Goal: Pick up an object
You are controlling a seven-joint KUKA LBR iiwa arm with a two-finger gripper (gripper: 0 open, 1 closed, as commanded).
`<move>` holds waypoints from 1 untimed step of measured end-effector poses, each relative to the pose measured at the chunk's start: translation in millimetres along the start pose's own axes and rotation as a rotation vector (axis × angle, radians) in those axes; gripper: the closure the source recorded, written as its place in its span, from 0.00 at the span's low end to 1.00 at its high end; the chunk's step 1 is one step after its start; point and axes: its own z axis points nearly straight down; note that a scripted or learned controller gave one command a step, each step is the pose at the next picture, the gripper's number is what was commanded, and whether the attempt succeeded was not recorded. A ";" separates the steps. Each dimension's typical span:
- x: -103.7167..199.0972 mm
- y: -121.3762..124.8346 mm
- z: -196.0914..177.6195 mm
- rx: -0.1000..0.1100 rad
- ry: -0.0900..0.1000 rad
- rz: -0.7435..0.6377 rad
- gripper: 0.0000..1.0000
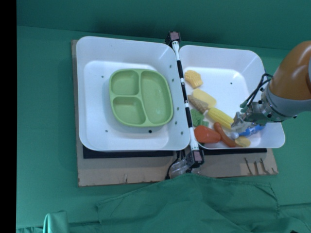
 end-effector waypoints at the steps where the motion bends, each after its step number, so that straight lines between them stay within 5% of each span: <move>1: 33.8 70.6 38.3 -0.015 -0.005 -0.010 0.00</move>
